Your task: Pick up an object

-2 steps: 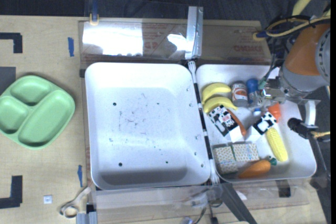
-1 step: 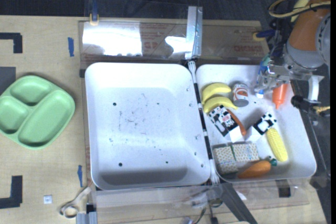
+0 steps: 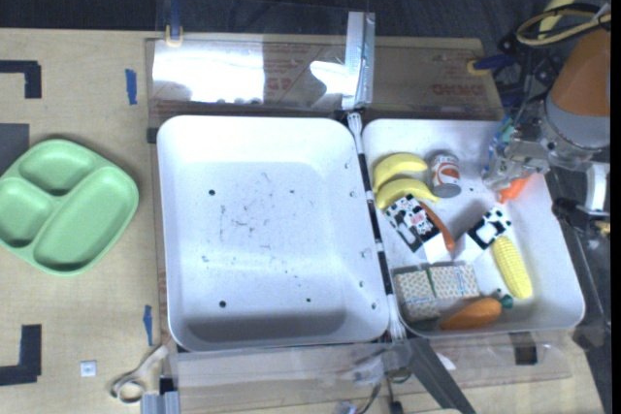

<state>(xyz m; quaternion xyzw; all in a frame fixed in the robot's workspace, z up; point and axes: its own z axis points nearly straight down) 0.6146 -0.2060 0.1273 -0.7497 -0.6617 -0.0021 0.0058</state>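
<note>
The right bin (image 3: 563,305) holds several small objects. Yellow bananas (image 3: 400,175) lie at its left, with a small round can (image 3: 445,172) beside them. A black-and-white patterned box (image 3: 414,220) sits below the bananas, and a similar small block (image 3: 489,229) lies next to a yellow corn cob (image 3: 512,268). A speckled sponge (image 3: 437,286) and an orange carrot (image 3: 473,312) rest near the front wall. My gripper (image 3: 508,162) hangs over the bin's upper right part, just above a small orange-red piece (image 3: 518,186). No object can be seen in its grasp.
The left bin (image 3: 175,208) adjoins the right one along a shared wall. A green divided plate (image 3: 64,205) lies on the bench at far left. A clear plastic panel (image 3: 262,63) stands behind the left bin. Cables (image 3: 553,19) hang near the arm at upper right.
</note>
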